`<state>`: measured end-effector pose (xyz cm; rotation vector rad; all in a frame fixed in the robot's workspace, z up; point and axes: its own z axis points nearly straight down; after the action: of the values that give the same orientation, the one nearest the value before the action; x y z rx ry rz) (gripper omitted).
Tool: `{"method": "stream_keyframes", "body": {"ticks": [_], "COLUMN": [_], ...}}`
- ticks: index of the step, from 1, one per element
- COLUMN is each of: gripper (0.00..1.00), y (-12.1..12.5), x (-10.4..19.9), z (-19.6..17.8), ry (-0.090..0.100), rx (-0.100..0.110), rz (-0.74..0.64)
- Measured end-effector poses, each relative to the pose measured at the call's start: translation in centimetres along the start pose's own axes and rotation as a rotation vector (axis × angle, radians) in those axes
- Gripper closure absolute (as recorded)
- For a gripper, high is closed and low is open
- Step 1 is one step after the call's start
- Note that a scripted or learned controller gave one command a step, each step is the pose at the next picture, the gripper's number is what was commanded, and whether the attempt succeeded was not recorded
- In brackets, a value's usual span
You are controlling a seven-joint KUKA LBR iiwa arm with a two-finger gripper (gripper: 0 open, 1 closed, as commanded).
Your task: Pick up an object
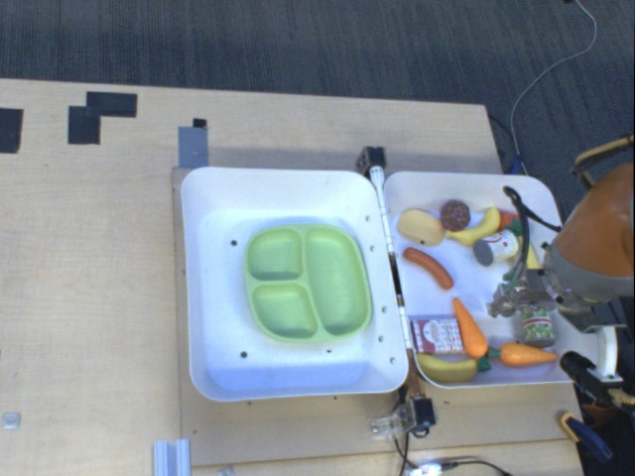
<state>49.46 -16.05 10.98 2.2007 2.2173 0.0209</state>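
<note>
The right bin [536, 188] holds several toy foods. Among them are a yellow potato [421, 227], a dark red round piece [455, 212], a banana [478, 227], a red sausage [429, 267] and a small grey piece [483, 253]. An orange carrot [470, 329], a second carrot [527, 355], a maroon carton [437, 335] and another banana [446, 368] also lie there. My gripper [512, 300] hangs low over the bin's right side, just right of the upright carrot and above a small green-labelled can [537, 328]. The wrist hides what lies directly under it.
The left bin [208, 266] holds a green divided plate [307, 283]. A black clamp [373, 157] sits at the back between the bins. Cables and clips [412, 419] lie at the bench's front edge. Black marks [99, 117] are on the bench to the left.
</note>
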Motion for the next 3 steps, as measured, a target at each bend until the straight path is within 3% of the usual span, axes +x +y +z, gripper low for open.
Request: {"method": "stream_keyframes", "body": {"ticks": [1, 2, 3], "gripper": [1.00, 1.00, 0.00], "y": [9.5, 10.9, 10.9], "x": [10.5, 5.7, 5.9], "z": [-7.4, 2.4, 2.5], "ry": [0.004, 0.000, 0.002], "rx": [0.018, 0.014, 0.015], "rz": [0.001, 0.003, 0.003]}}
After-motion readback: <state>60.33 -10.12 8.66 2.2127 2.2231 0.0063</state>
